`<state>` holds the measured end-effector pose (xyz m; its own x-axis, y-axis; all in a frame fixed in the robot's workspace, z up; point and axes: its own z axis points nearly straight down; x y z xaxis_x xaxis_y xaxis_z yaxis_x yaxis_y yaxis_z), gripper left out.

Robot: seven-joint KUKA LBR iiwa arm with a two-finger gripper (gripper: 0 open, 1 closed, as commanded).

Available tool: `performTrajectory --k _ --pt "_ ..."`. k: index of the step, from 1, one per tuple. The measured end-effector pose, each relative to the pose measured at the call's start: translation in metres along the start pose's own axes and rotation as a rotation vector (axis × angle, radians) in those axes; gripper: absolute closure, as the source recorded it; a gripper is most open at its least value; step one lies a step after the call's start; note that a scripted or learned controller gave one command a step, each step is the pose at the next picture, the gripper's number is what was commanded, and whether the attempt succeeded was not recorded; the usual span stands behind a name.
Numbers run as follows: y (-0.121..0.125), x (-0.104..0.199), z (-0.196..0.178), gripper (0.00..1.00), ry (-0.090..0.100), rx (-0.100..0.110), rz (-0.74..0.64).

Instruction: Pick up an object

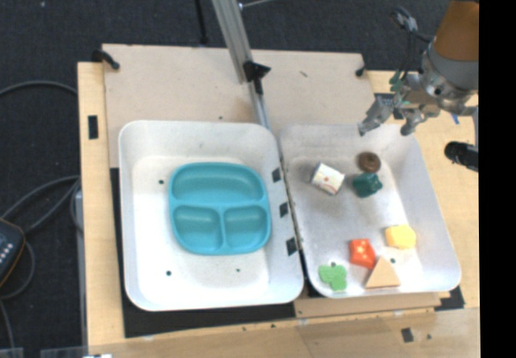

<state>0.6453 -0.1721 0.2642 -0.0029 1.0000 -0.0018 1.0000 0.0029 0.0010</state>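
Note:
My gripper [389, 124] hangs above the far right corner of the right bin [419, 187], open, with nothing between its fingers. In that bin lie a small brown round piece [368, 161], a dark green object [368, 185] and a white cup-like object [327, 178] on its side. Nearer the front are a yellow piece [400, 236], a red die-like block [362, 251], a green leafy piece [332, 276] and a tan triangular wedge [383, 274]. The brown piece sits just below and left of my fingertips.
The left bin [145, 187] holds a teal divided plate [219, 208]. A slanted aluminium post [230, 18] rises from behind the seam between the bins. Dark cables lie on the floor at the left.

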Motion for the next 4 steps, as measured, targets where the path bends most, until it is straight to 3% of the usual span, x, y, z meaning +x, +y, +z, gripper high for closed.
performTrajectory --k 1,2,4 --pt "0.000 0.000 0.000 0.00 -0.001 0.000 -0.001" --pt "0.007 -0.003 0.046 0.00 0.000 0.004 0.000" --pt "-0.007 -0.019 0.142 0.00 0.000 0.005 0.004"
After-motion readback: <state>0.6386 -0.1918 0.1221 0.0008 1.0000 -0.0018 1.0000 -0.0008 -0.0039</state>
